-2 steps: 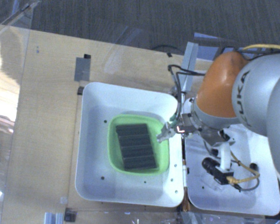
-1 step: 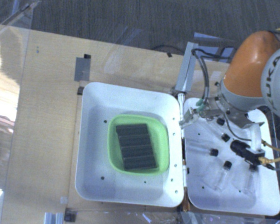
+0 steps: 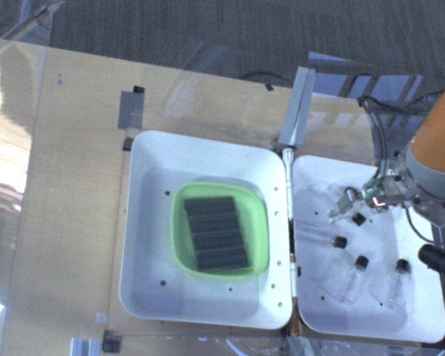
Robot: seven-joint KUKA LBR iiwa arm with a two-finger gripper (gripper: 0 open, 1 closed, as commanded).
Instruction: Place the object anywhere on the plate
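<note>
Left white bin (image 3: 144, 204) holds the square green plate (image 3: 179, 244), dark ridged block (image 3: 214, 233) on it. My pincer (image 3: 361, 203) hovers over the right bin's (image 3: 421, 327) clear black-capped vials (image 3: 355, 278); spread or pinching, I can't tell. I should drop squarely over one vial.

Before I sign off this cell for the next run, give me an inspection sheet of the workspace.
Surface: wooden bench bearing two white bins, left bin and right bin.
Job's things: green plate in left bin, dark ridged block lying on it.
Clutter: several clear vials with black caps scattered in right bin.
Grippers: gripper over right bin's upper part; finger state unclear.
Cables: dark cables behind the arm.
Surroundings: grey carpet beyond the bench.
</note>
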